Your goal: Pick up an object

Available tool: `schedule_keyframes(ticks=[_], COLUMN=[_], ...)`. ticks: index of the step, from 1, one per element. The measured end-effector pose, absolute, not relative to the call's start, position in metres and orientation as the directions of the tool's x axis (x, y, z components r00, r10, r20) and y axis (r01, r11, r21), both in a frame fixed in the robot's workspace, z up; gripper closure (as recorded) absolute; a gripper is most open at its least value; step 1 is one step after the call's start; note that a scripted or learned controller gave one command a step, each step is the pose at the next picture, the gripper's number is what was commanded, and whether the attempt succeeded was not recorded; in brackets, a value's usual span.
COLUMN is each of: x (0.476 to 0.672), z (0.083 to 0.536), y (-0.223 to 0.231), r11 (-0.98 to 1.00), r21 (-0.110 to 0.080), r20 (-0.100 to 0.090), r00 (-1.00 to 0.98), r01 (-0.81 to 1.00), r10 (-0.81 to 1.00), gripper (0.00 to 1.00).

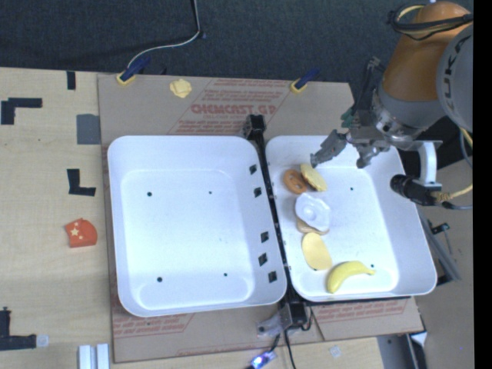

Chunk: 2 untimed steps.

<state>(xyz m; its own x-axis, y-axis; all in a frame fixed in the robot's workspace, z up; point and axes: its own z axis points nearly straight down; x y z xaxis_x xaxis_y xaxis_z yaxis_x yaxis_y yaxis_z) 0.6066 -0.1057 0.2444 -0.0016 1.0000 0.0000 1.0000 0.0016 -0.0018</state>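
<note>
Two grey fingers [329,147] of our gripper [346,154] are spread wide, holding nothing, above the right white bin [400,229]. Just below them we see a brown round bun [294,181], and farther off, a curved yellow banana [347,276].

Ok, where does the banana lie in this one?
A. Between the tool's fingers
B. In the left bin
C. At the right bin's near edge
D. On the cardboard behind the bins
C: the banana lies at the near edge of the right bin, apart from the tool hovering above the bin's far end.
</note>
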Motion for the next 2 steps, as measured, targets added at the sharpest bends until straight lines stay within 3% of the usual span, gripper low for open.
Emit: schedule_keyframes(ticks=[1, 2], x=[0.658, 0.667], z=[0.166, 0.080], y=[-0.095, -0.100], r11=[0.004, 0.002], r21=[-0.005, -0.004], r20=[0.000, -0.002], r00=[-0.004, -0.002], r01=[1.000, 1.000], r10=[1.000, 1.000], gripper=[0.00, 0.00])
